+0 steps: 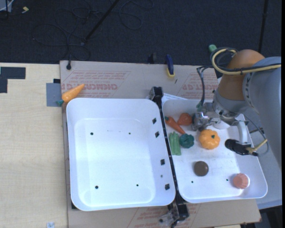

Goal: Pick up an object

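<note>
The right bin (256, 186) holds several small objects: an orange carrot (174, 125), a red-orange piece (185, 118), a green ridged piece (175, 144), a dark teal lump (186, 140), an orange pumpkin-like ball (209, 139), a brown disc (201, 168) and a pink ball (240, 180). My gripper (200, 121) hangs low over the bin's upper middle, just right of the red-orange piece and up-left of the orange ball. Nothing shows between its fingers.
The left bin (78, 127) lies beside the right one, with a black divider rail (164, 141) between them. An orange carrot-shaped toy (72, 93) rests on the cardboard outside the left bin's upper left corner. The grey arm (261, 87) covers the right bin's upper right.
</note>
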`<move>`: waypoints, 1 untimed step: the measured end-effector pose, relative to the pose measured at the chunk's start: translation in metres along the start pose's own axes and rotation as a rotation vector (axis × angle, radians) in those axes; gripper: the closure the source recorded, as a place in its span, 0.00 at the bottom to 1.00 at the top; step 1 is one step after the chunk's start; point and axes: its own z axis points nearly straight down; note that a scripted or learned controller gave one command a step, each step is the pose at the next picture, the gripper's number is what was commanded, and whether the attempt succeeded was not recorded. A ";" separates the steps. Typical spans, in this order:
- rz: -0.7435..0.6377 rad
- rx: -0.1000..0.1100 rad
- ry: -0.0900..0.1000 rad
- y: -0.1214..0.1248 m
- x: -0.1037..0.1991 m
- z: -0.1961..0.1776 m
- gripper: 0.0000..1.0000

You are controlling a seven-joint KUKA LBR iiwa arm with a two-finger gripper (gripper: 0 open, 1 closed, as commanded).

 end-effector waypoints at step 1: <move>0.002 -0.006 -0.002 0.001 -0.033 -0.041 1.00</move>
